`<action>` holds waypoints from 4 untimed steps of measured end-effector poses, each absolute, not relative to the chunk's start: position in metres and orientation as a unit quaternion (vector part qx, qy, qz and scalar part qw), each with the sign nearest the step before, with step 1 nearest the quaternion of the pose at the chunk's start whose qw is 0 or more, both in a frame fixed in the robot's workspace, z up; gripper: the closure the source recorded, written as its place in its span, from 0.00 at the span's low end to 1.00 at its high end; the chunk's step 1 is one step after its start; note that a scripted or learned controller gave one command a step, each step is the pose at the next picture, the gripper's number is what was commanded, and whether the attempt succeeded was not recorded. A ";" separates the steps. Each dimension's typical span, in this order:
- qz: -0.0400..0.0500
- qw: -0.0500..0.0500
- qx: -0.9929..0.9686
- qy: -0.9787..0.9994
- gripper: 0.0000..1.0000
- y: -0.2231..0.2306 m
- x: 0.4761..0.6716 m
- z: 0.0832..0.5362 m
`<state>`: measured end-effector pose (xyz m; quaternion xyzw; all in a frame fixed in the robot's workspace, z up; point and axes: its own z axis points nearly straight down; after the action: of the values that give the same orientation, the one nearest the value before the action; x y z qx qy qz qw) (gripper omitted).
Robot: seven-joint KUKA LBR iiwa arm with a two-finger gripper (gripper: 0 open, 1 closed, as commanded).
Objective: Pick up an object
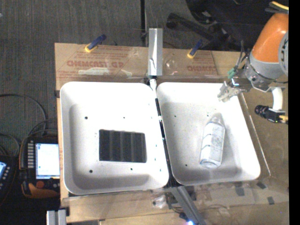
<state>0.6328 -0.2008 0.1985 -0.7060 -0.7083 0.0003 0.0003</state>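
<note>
Though lying flat, clear plastic bottle [212, 140]

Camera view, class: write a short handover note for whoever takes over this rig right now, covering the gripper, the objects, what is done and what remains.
Gripper: over the far right corner of the right bin, nothing between its fingers.
Clear plastic bottle: lying in the right bin.
Black ridged block: flat in the left bin.
Done: no pick yet.
Left: lower onto an object, probably the nearer bottle, grasp and lift.

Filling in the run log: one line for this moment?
arm: gripper over right bin's far right corner | bottle lying in right bin | black block in left bin
</note>
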 end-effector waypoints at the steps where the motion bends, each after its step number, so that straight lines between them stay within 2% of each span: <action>1: 0.002 -0.001 -0.830 -0.558 0.00 -0.223 0.660 0.242; 2: 0.001 0.001 -0.750 -0.661 0.00 -0.210 0.588 0.158; 3: -0.002 -0.003 -0.628 -0.778 0.00 -0.187 0.549 0.155; 4: -0.001 -0.002 -0.553 -0.833 0.00 -0.206 0.516 0.159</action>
<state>0.5164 -0.2061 0.1587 -0.5532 -0.8330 -0.0008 -0.0018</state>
